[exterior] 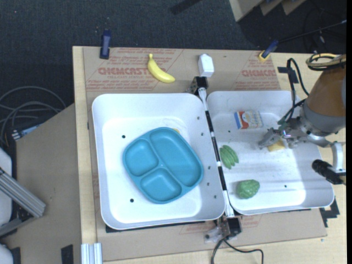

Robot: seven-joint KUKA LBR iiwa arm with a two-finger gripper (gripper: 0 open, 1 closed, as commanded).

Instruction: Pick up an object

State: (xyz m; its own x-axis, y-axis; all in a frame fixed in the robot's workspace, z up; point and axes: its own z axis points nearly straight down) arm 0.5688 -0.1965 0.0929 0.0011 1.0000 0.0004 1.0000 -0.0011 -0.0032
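yellowish and small, an object [276,145] is seen low in the right bin [258,100], toward its 3 o'clock side, directly beneath the gripper [273,139]. the metal fingers are lowered around it, but whether they are spread or pressed together cannot be told from this angle, and the object is perhaps only touched rather than pinched. the gripper is carried by the grey arm [324,111], which is brought in from 3 o'clock, with its orange band [328,92] showing above the wrist.

at about 10 o'clock from the gripper, a small white packet [248,119] with red and blue print is laid flat on the bin floor, apart from the fingers. at 8 o'clock from the gripper, a ridged green item [229,155] is placed close to the bin's left wall. further toward 7 o'clock, a rounder, bumpy green item [248,188] is set near the bin's front edge, apart from the first.

the left bin [113,111] is joined to the right one along a shared edge. a blue divided plate [161,164] with three compartments is held in its middle, turned at a slant.

outside the bins, at 12 o'clock of the left bin, a yellow banana [159,70] is laid on the brown board [88,147]. a white block [206,64] is seen just to its 3 o'clock, above the seam between the bins. a blue clamp [105,43] is fixed at the board's far left corner.
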